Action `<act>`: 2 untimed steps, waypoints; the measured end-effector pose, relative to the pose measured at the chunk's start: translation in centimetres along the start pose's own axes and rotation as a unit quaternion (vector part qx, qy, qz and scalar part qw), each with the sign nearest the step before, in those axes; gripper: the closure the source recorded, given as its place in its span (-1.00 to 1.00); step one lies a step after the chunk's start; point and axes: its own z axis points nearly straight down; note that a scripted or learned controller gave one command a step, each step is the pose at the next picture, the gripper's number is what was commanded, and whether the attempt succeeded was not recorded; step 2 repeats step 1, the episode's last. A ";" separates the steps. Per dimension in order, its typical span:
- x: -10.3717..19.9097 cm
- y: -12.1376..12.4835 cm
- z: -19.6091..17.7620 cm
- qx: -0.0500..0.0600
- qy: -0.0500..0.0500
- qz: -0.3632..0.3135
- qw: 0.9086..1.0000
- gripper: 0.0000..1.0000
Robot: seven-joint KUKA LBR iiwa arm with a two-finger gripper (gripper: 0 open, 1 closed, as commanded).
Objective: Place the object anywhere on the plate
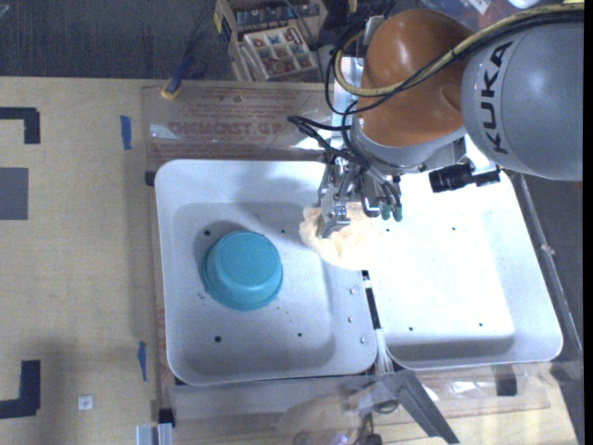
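A round blue plate point(243, 269) lies in the left half of the left bin point(185, 202). A pale cream, soft-looking object point(341, 242) rests against that bin's right wall, partly on the rim between the two bins. My gripper point(359, 213) hangs right above the object's upper edge. It is open, with one finger point(334, 215) touching the object's top left and the other point(387, 208) out over the right bin. Nothing is held between them. The wrist hides the object's upper part.
The right bin point(463, 276) sits beside the left one, sharing a narrow divider point(371, 304). The grey and orange arm point(417, 82) looms over the bins' back edges. Boxes and cables point(273, 35) lie beyond the bench at the back.
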 end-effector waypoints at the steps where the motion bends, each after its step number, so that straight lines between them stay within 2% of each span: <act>1: 0.0 0.0 0.0 0.000 0.000 0.000 1.000 -1.00; 2: 0.0 0.0 0.0 0.000 0.000 0.000 1.000 -1.00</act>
